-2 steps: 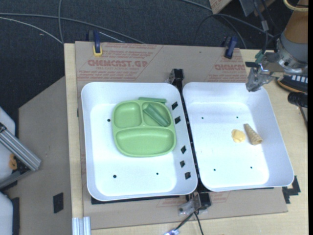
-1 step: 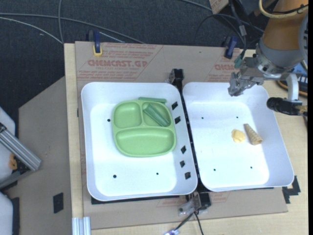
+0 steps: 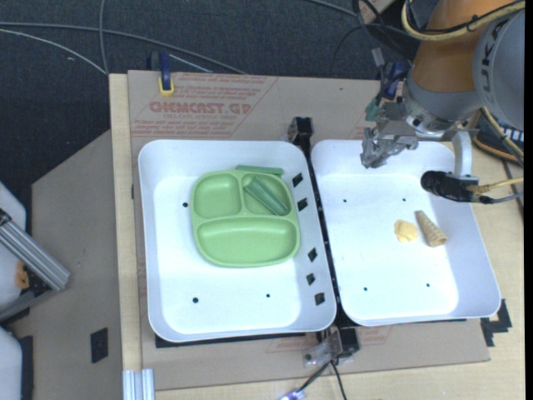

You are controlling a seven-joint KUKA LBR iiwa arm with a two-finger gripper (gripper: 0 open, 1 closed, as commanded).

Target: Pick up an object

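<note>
Brown desk (image 3: pixel 208 94), printed red across its far strip. Two shallow white bins directly on top, side by side and touching: right bin (image 3: pixel 466 294) beneath the jaws, left bin (image 3: pixel 162 307) well off to their left. Blue clamp (image 3: pixel 166 72) at far-left edge.

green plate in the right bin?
No. The green plate lies in the left bin; the right bin has two small yellowish pieces, and the claw hangs over its far edge.
</note>
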